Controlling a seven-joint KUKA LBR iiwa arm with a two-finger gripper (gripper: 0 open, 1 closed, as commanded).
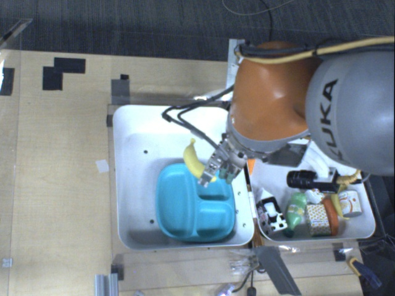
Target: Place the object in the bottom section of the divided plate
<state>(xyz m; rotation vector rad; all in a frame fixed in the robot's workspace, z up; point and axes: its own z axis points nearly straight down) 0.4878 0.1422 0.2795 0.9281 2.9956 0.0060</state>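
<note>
The arm (321,97) reaches in over the table (55,184), its wrist hanging above the left bin (133,165). In that bin, directly below and to the left of the jaws, lies the blue divided plate (185,208), its near sections stretching away beneath them. The jaws (217,168) appear closed on the lower end of the banana (193,160), though the contact is small and partly hidden. The banana's long axis runs up and to the left from the jaws, its free tip pointing away from the plate. The plate's bottom section sits lower in the view than the jaws, so the carry would head that way.
</note>
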